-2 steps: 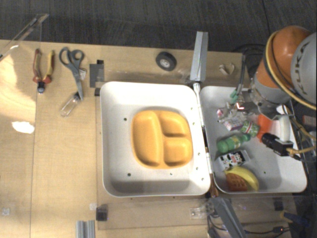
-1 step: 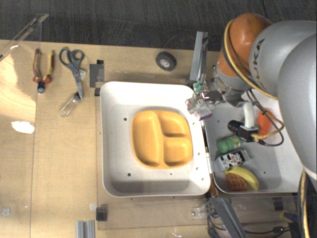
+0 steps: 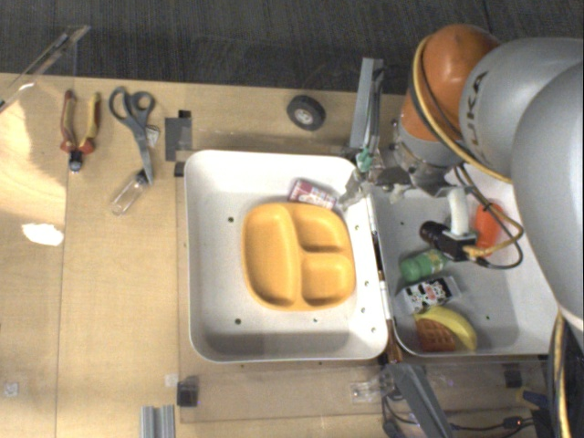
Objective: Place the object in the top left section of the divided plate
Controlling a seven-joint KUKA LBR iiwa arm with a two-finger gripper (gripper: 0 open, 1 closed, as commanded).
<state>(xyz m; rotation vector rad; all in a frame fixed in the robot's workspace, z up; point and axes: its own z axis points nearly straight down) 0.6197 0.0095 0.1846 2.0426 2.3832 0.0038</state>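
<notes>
A yellow divided plate (image 3: 297, 254) lies in the left white bin (image 3: 214, 272); it has one long section on its left and two smaller ones on its right. A small pink and dark packet (image 3: 310, 192) lies just beyond the plate's far edge, on the bin floor. My gripper (image 3: 350, 190) hangs low at the bin's far right corner, right beside the packet and by the wall between the bins. The grey arm with its orange band (image 3: 452, 62) hides the wrist.
The right bin (image 3: 511, 327) holds a green item (image 3: 422, 265), a black and white pack (image 3: 429, 291), a banana (image 3: 453, 325) and an orange piece (image 3: 490, 227). On the bench to the left lie scissors (image 3: 137, 126) and pliers (image 3: 77, 128). A tape roll (image 3: 306, 112) sits behind the bins.
</notes>
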